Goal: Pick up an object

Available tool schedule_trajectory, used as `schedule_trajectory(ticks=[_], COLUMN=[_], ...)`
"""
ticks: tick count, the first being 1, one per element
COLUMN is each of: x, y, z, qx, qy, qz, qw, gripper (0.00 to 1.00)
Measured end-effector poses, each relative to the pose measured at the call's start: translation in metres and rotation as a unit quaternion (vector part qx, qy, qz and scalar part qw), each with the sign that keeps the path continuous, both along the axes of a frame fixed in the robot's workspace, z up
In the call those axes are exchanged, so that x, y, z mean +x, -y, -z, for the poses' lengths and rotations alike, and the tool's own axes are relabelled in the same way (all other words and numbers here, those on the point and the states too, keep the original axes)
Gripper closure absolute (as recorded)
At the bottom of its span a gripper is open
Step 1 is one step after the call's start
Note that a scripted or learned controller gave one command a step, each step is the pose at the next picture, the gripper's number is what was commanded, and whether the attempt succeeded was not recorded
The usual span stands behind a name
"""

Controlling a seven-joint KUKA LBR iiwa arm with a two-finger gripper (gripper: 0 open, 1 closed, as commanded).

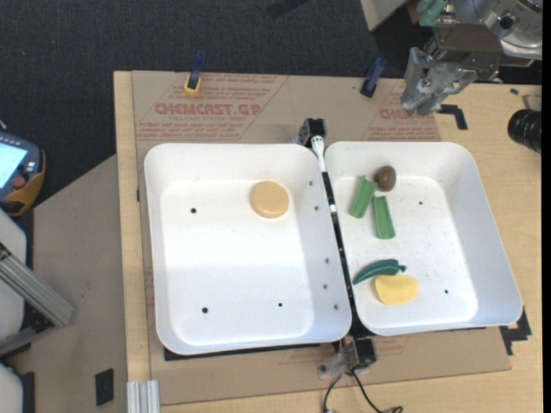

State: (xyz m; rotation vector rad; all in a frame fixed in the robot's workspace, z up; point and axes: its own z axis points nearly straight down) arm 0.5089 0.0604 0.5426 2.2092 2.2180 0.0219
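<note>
Raised gripper (pixel 428 101), hanging over cardboard sheet (pixel 258 101) just beyond right bin (pixel 482 179) (spread or closed: cannot tell). Inside that bin: brown ball (pixel 385 177), two green sticks (pixel 362 196), green pod (pixel 379 269) touching yellow lump (pixel 396 290). Farther off, in left bin (pixel 172 231): tan disc (pixel 270 200).

Dark grey carpeted floor (pixel 129 20) across the upper and left of the frame. Tan cardboard sheet (pixel 224 101) with red lettering over the worktop (pixel 86 231), clipped at its upper edge by blue clamps (pixel 195 74). Even, soft overhead light, faint shadows.
</note>
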Motion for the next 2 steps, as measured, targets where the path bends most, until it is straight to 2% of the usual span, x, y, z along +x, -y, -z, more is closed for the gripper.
schedule_trajectory(ticks=[1,2], x=[-0.032,-0.029], y=[-0.057,-0.027], z=[0.130,0.000], qx=[-0.0022,0.0007], qy=[-0.016,0.000], qz=[-0.001,0.003], qw=[0.9999,1.0000], gripper=[1.00,1.00])
